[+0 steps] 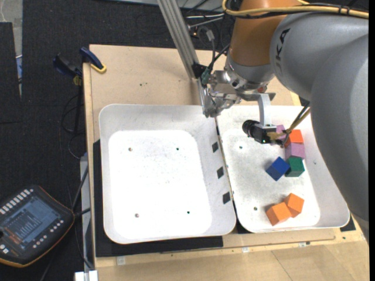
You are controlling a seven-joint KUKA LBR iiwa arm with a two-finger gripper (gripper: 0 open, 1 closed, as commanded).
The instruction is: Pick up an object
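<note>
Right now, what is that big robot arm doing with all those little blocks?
A grey robot arm with an orange band reaches in from the right. Its claw is over the far end of the seam between the left shallow white bin and the right shallow white bin. The small blocks lie in the right bin, apart from the claw: a blue cube, a green cube, a pink cube, an orange cube and two more orange cubes near the front. Nothing looks picked up yet.

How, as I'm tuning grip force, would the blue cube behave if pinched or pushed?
The blue cube looks rigid with flat faces, so it should probably slide rather than roll. The green cube seems to touch it, so a push may shove that too.
</note>
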